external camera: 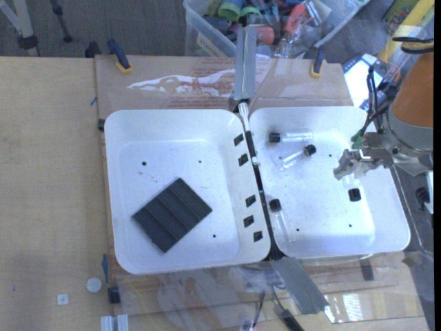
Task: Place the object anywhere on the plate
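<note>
The plate [172, 214] is a dark grey ribbed rectangle lying slantwise in the left bin [131, 136]. Three clear vials with black caps lie in the right bin [386, 233]: one [293, 137] near the back, one [296, 156] just in front of it, and one [279, 218] along the left wall. A small black piece [354, 194] sits toward the bin's right side. My gripper [346, 171] hovers over the right bin just above that black piece, on the grey arm with the orange band [417, 95] coming in from the right. Nothing is clearly visible in its grasp.
A divider with black clips [249, 185] runs between the two bins. A clear tub of colourful toys [275, 9] stands behind the bench. Cables [375, 92] hang by the arm at the right.
</note>
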`<state>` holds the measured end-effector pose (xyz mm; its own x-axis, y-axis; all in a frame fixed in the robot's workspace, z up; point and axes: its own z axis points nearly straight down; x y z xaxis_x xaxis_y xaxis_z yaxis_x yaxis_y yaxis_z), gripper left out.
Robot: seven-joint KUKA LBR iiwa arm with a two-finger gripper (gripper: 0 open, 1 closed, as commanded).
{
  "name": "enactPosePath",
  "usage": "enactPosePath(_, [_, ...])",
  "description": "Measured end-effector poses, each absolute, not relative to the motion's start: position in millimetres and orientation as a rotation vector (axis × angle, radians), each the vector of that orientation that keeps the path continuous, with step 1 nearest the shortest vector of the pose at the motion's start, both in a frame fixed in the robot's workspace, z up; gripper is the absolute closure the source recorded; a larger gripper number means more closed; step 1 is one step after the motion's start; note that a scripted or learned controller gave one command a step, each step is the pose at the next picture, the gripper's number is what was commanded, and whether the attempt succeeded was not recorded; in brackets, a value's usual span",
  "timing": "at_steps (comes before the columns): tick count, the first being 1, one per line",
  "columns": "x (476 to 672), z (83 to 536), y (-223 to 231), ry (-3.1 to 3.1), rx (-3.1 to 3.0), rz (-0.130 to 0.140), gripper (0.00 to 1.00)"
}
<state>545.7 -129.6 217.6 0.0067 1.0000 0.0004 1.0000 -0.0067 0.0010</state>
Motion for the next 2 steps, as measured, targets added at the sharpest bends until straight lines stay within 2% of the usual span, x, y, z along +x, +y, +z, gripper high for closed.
enactPosePath(1, [579.1, 266, -58, 2.219, 2.223, 0.001, 1.0])
enactPosePath(2, [633.8, 211, 49, 2.291, 2.148, 0.001, 1.0])
